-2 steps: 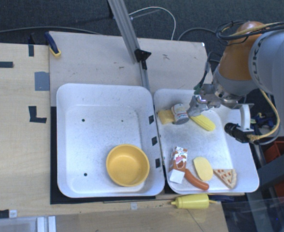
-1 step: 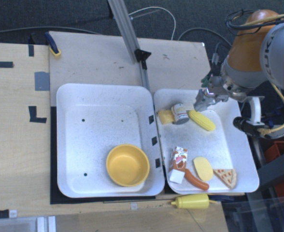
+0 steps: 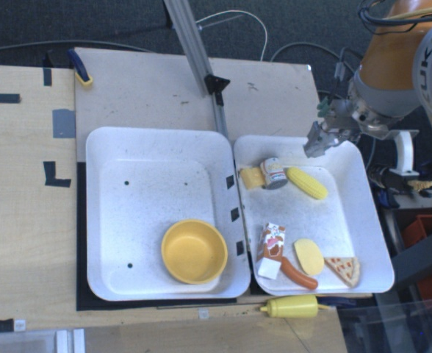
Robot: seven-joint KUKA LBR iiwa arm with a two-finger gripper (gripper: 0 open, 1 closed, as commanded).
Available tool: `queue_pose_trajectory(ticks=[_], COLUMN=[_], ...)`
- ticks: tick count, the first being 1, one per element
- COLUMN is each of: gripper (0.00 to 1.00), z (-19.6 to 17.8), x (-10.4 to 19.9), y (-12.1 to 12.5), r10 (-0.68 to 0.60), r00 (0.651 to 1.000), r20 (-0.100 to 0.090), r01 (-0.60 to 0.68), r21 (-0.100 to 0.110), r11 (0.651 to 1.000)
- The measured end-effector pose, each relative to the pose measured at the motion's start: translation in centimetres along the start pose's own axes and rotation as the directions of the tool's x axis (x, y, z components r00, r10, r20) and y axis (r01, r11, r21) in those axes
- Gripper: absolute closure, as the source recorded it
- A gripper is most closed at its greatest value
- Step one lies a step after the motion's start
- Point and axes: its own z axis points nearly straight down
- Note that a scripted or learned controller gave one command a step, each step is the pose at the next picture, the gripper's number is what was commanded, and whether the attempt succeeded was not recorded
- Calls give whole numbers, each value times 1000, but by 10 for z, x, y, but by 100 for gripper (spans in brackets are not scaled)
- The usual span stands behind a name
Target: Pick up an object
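Observation:
My gripper [image 3: 316, 145] hangs over the far rim of the right bin [image 3: 366, 197], with nothing visible between its fingers. Just below and left of it lie a yellow corn cob [image 3: 306, 182], a small tin can [image 3: 274, 173] and a yellow cheese wedge [image 3: 250, 178]. Nearer the front of that bin are a small carton [image 3: 272, 250], a red sausage [image 3: 297, 273], a pale yellow oval piece [image 3: 308, 256] and a pizza slice [image 3: 343, 269]. A yellow bowl [image 3: 194, 251] sits in the left bin [image 3: 128, 153].
A yellow mustard bottle [image 3: 293, 307] lies on the bench in front of the right bin. A slanted metal pole [image 3: 194, 39] rises behind the bins. Cables run across the dark floor at the back.

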Motion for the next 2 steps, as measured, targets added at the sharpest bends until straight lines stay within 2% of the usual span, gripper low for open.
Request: queue_pose_trajectory(ticks=[2], gripper=[100], z=[11], x=[88], y=[29], r10=[-4], r00=[1000], r20=[-1], r01=[4], r21=[6], r11=[1000])
